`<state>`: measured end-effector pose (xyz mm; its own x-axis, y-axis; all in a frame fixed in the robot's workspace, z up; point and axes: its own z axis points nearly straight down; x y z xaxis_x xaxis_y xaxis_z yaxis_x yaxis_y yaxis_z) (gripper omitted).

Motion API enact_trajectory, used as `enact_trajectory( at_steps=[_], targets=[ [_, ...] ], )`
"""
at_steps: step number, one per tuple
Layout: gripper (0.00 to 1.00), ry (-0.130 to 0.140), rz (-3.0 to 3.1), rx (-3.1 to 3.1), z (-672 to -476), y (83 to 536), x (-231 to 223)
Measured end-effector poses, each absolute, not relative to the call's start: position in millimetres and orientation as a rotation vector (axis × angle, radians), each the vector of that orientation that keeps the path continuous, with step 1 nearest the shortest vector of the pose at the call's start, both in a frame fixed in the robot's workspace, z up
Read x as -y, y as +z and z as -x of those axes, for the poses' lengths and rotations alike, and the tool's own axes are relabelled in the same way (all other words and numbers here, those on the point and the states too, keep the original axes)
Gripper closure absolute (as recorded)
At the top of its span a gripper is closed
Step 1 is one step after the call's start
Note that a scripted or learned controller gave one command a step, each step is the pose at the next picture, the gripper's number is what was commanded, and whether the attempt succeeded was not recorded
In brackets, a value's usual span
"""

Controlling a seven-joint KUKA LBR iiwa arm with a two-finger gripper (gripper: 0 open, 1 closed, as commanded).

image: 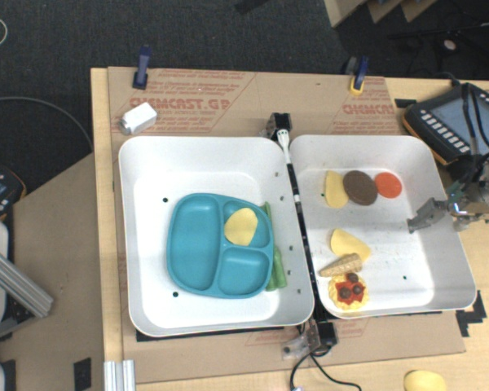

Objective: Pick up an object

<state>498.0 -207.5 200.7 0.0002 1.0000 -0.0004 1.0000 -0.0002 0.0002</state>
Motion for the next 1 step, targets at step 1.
enact_trajectory(
  at_steps=[1],
  targets=[
    [0.00,0.013,-2.205,-2.213,-494.2,345.6,192.1]
  ],
)
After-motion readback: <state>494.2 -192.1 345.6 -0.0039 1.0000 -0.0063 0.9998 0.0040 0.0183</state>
